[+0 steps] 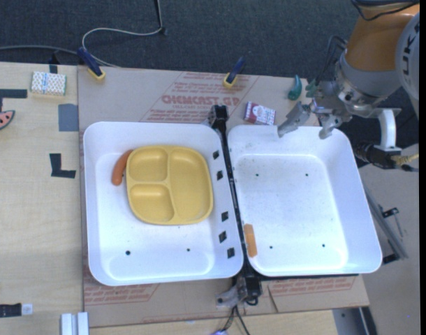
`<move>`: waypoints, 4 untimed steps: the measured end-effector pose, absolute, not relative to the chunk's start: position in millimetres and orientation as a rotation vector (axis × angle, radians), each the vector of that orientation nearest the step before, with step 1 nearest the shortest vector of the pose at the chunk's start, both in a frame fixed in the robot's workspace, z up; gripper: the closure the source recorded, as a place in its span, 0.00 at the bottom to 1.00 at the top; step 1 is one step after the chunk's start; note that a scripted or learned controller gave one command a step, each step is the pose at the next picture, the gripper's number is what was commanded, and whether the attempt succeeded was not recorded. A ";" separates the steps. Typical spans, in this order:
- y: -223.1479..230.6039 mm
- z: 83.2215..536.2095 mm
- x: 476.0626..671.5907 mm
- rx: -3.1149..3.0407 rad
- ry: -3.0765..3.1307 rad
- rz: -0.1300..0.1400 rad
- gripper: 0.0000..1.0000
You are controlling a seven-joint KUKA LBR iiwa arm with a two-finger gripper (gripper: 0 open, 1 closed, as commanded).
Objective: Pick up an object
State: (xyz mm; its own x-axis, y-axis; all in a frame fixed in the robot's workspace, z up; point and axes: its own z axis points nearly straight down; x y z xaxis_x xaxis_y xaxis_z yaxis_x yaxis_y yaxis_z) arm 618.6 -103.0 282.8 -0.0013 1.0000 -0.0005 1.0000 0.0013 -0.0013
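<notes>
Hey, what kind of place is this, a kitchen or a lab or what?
Most likely a robotics lab bench. A robot arm reaches over two white bins, which sit on cardboard held by clamps, with tape marks on the table.

the pincer [305,124] hangs over the far rim of the right bin [353,187]. the left bin [101,208] sits beside that bin, well left of the pincer. in the left bin lies a divided plate [170,185], with a sausage [119,168] touching the plate's left edge. a second sausage [250,240] lies in the right bin's near left corner, near of the pincer. a small packet [258,113] rests on the counter [31,187] just left of the pincer.
</notes>
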 end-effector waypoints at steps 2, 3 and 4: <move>-59.1 199.1 668.2 -2.216 -2.223 0.001 1.00; -59.1 198.9 668.1 -2.216 -2.223 0.001 0.00; -34.8 183.8 668.0 -2.218 -2.222 0.002 0.00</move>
State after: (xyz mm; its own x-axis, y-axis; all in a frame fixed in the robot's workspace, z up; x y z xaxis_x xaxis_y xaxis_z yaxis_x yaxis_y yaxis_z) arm 668.0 -34.8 183.8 -0.0019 1.0000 0.0000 1.0000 0.0019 -0.0021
